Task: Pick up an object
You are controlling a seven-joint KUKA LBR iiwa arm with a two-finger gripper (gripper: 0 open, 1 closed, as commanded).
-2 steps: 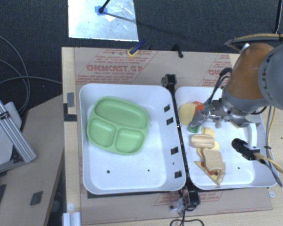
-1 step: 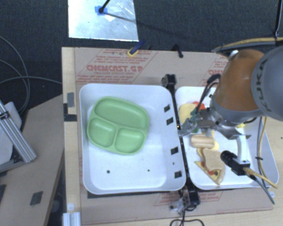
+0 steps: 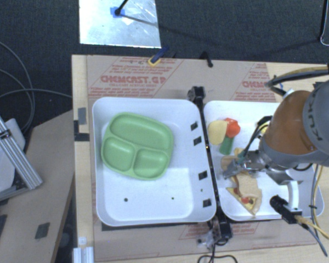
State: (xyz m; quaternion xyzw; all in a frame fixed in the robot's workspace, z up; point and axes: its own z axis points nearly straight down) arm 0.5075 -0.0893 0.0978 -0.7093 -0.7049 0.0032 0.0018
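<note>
So the arm [image 3: 296, 130] is reaching in from the right and sits low over the right bin [image 3: 263, 109], with the gripper [image 3: 234, 169] down among the toy food near the middle of that bin. Honestly can't tell whether the fingers are apart or together, they're just a dark blur against the stuff underneath. Right below the gripper there's a pizza slice [image 3: 249, 193], tan with red bits, lying flat toward the near edge of the bin. Just up from the gripper is a little cluster touching each other: a yellow piece [image 3: 217, 129], a red-orange piece [image 3: 232, 127] and a green stick [image 3: 226, 144]. Over in the left bin [image 3: 153, 201] a green divided plate [image 3: 137, 145] lies flat in the far left part. Both bins sit side by side on the cardboard-covered desk [image 3: 131, 78].
</note>
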